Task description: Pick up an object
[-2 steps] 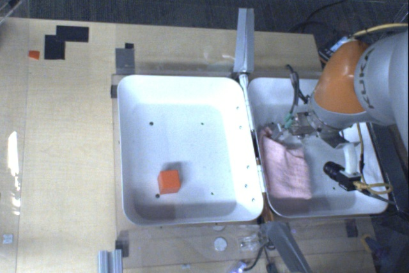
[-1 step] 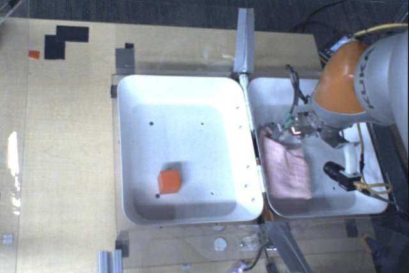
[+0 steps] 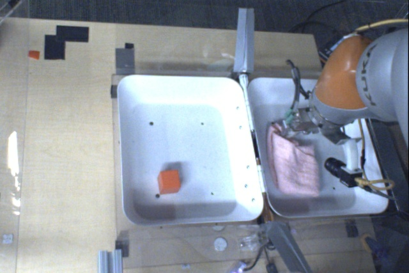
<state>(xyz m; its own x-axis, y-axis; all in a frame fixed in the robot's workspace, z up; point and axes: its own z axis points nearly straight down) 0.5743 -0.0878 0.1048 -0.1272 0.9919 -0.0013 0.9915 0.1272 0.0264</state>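
While the grey arm point(image 3: 386, 73) reaches in from the right, its orange band point(image 3: 342, 81) sits over the far right part of the right bin point(image 3: 276, 89), and the gripper point(image 3: 299, 123) is low inside that bin, at the far end of a pink cloth point(image 3: 295, 166). Whether the gripper is wide, narrow or closed on anything cannot be told from this angle, nor can contact with the cloth be confirmed.

The pink cloth lies crumpled along the left wall of the right bin and runs from about the bin's middle toward its near edge, stopping short of the near left corner. Its far end is partly covered by the gripper.

The left bin point(image 3: 185, 105) stands just beside the right one, the two rims meeting along a metal rail point(image 3: 244, 41) that juts out past their far edges. An orange block point(image 3: 169, 181) rests on the floor of the left bin, toward the near edge and left of centre, apart from every wall and well apart from the gripper.

On the bench point(image 3: 64, 156), near its far left corner, lie black stepped patches point(image 3: 64, 40) with a small orange square point(image 3: 34, 55) just to their left.
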